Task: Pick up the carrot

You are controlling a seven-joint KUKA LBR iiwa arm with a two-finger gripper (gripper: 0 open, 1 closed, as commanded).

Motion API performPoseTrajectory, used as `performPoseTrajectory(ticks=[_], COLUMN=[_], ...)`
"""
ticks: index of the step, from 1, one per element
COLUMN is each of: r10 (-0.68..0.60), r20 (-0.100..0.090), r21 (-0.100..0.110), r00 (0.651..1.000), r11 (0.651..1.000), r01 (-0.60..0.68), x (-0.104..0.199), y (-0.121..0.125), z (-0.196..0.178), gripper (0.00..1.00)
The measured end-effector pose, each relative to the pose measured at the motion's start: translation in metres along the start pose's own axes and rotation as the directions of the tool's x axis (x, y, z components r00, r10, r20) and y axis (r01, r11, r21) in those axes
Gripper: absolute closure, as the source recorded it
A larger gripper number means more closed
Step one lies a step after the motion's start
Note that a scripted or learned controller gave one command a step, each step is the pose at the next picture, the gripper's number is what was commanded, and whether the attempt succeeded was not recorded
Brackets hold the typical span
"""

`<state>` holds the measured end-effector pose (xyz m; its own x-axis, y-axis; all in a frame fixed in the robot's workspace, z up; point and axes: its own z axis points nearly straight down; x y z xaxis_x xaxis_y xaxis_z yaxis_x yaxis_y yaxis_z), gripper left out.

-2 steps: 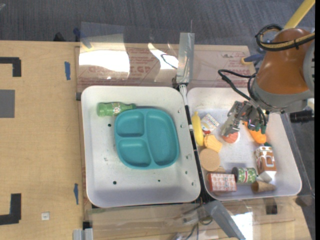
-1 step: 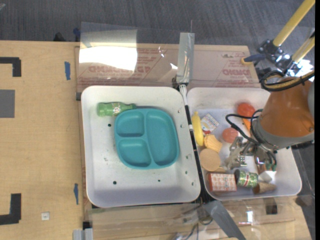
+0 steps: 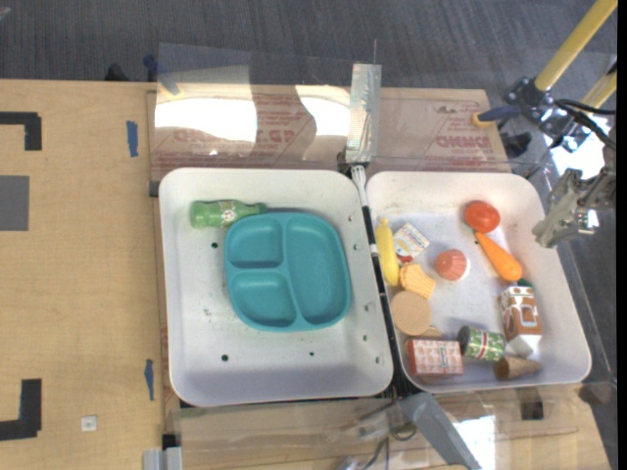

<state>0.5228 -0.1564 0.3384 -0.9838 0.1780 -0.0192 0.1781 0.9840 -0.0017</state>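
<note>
The carrot [image 3: 500, 256] is a short orange cone lying on the floor of the right bin [image 3: 554, 292], near its right wall, pointing down and to the right. A red tomato [image 3: 481, 214] sits just above its thick end. My gripper [image 3: 566, 215] shows as a grey metal shape beyond the right rim of that bin, right of the carrot and a little higher in the view. It is apart from the carrot, and nothing is seen in it.
The right bin also holds a yellow banana [image 3: 386, 251], a reddish ball [image 3: 451, 263], a tan disc [image 3: 410, 312], a red can [image 3: 434, 356], a green can [image 3: 482, 343] and a small carton [image 3: 520, 313]. The left bin [image 3: 186, 341] holds a teal divided plate [image 3: 287, 269] and a green bottle [image 3: 225, 211].
</note>
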Motion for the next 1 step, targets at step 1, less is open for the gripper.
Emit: performPoseTrajectory(ticks=[1], r10=[-0.345], r20=[-0.004], r21=[-0.001], r00=[0.939], r11=[0.939], r01=[0.345], x=[-0.0248], y=[-0.0604], z=[-0.0797], gripper=[1.00])
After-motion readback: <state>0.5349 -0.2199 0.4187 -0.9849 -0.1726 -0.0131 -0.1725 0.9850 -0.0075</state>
